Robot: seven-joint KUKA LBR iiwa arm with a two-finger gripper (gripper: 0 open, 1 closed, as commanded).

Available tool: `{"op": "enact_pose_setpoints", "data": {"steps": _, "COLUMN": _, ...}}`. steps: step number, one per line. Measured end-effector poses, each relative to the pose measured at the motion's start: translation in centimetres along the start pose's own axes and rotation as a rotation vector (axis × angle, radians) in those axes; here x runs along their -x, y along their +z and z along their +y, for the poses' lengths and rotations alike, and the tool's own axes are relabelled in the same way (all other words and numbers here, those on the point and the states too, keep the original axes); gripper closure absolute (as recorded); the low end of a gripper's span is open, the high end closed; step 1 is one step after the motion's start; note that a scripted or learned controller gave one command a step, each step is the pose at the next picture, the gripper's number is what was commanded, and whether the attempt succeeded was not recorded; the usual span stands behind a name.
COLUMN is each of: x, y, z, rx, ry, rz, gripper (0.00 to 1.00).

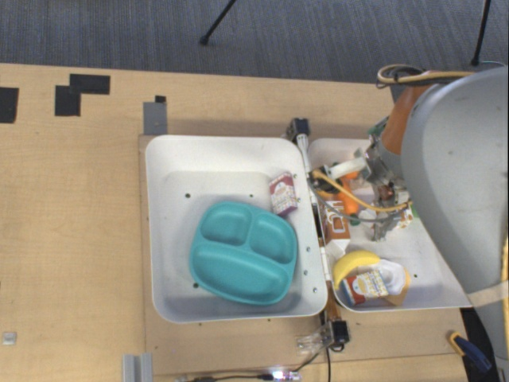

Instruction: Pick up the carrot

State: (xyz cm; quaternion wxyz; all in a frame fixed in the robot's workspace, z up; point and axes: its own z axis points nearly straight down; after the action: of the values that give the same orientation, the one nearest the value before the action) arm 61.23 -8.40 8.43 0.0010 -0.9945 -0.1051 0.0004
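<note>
An orange piece that looks like the carrot (348, 181) lies in the upper left part of the right bin (421, 289), partly hidden by a yellow cable and the arm's wrist. My gripper (380, 220) is low inside that bin, just right of and slightly below the carrot. The big grey arm (461, 173) covers the bin's right side. I cannot tell whether the gripper touches the carrot.
A brown carton (337, 223) lies beside the bins' shared wall. A yellow fruit (354, 263) and a red-labelled packet (374, 283) sit at the right bin's front. The left bin (171, 213) holds a teal divided plate (244, 251) and a small red packet (282, 194).
</note>
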Motion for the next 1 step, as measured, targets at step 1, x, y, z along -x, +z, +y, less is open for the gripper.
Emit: {"op": "enact_pose_setpoints", "data": {"steps": 1, "x": -0.15, "y": -1.19, "z": -0.04, "rx": 0.000, "ry": -0.007, "rz": 0.002, "gripper": 1.00}}
